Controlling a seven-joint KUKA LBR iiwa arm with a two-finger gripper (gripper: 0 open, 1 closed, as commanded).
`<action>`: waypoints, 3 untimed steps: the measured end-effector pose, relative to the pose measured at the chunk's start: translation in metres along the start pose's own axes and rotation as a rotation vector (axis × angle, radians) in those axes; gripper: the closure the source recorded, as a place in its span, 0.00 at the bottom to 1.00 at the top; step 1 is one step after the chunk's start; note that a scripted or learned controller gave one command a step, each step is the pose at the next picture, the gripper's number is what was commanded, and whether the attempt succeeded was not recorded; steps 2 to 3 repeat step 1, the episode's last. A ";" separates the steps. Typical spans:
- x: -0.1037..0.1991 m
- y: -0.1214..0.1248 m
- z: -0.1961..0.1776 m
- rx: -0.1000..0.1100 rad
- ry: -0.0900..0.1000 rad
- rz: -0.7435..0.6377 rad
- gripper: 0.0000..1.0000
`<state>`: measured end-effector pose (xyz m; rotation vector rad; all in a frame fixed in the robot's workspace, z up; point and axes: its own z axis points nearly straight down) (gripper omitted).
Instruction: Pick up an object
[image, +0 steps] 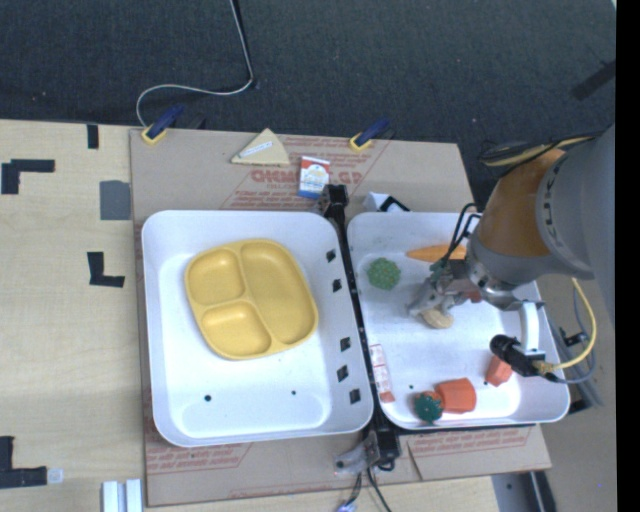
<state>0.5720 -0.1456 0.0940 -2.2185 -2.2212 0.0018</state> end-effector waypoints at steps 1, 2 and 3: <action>0.088 0.038 -0.091 -0.004 0.000 -0.003 1.00; 0.088 0.038 -0.091 -0.004 0.000 -0.003 1.00; 0.088 0.038 -0.091 -0.004 0.000 -0.003 1.00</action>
